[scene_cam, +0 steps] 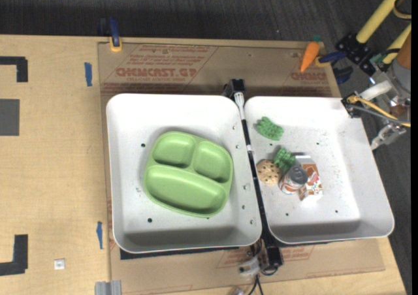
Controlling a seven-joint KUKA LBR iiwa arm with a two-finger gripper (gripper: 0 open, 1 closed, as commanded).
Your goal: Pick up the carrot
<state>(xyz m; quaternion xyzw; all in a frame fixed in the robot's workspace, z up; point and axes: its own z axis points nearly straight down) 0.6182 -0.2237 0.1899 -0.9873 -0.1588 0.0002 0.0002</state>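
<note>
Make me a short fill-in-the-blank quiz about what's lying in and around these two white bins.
1. The green divided plate lies in the ____ bin.
2. The carrot lies on the cardboard, ____ both bins.
3. The cookie lies in the ____ bin, beside a can.
4. The divided plate has ____ compartments.

Missing words: left; outside; right; three

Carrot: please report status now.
Gripper at right bin's right edge, holding nothing. Carrot on bench behind right bin, outside it. Path clear.
</note>
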